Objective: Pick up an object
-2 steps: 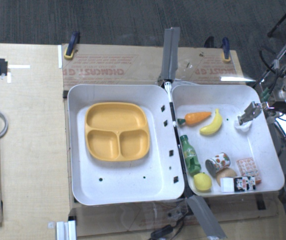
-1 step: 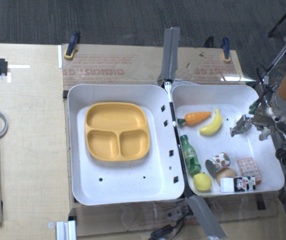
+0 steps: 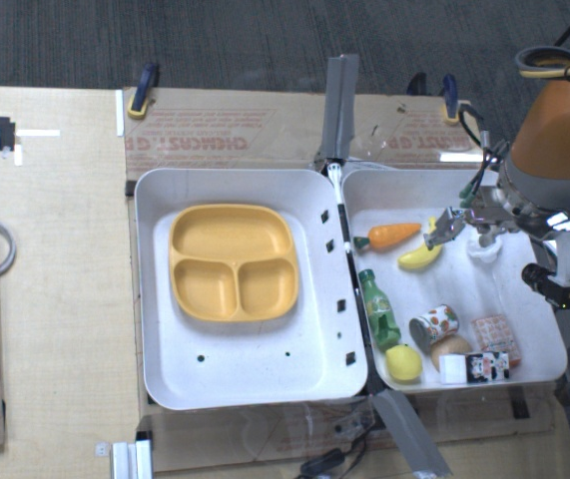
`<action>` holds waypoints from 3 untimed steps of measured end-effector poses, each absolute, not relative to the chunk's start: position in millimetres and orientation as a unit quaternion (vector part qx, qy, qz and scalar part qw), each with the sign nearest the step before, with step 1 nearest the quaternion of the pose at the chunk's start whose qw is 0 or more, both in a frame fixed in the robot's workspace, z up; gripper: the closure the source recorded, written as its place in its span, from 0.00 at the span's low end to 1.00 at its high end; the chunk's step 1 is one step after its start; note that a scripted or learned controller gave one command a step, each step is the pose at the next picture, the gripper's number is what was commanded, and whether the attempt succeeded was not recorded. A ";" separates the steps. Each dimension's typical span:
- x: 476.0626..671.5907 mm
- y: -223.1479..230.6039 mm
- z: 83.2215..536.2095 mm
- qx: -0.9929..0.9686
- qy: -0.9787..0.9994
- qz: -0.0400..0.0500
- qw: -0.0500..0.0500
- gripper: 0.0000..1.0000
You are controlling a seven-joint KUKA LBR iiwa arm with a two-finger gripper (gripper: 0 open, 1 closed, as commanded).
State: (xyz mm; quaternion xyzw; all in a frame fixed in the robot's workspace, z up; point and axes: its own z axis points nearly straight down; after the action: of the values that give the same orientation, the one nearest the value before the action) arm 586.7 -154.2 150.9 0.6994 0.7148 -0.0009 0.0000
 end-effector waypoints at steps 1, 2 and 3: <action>647.8 -137.0 218.0 0.710 0.704 0.000 0.001 0.00; 634.2 -123.0 113.2 0.712 0.702 0.001 0.002 0.00; 591.5 -138.8 91.6 0.726 0.688 -0.001 0.000 0.00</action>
State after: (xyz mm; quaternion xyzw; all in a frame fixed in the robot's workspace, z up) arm 591.5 -138.8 91.6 0.7259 0.6878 -0.0009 0.0002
